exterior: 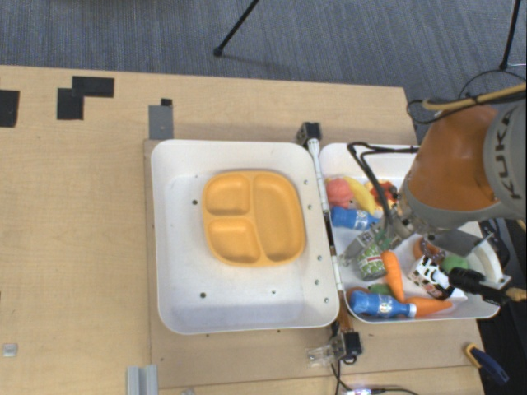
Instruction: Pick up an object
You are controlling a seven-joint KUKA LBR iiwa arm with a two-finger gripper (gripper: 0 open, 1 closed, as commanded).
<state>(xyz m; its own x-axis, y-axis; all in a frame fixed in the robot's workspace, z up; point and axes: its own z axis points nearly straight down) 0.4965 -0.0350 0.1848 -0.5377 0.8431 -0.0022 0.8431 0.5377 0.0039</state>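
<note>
The right bin holds a heap of small toys. Among them are a red and yellow piece, a blue bottle, an orange carrot, a second blue bottle and a black-and-white cow. The arm's orange band hangs over this bin. My gripper reaches down to the lower left into the middle of the heap, just above a grey and green item and beside the carrot's top. The arm and the clutter mask the gripper's tip.
The left bin carries a yellow divided plate. A clamp sits at the far end of the ridge between the bins. Black cables loop over the right bin's far side. A green piece lies by the cow.
</note>
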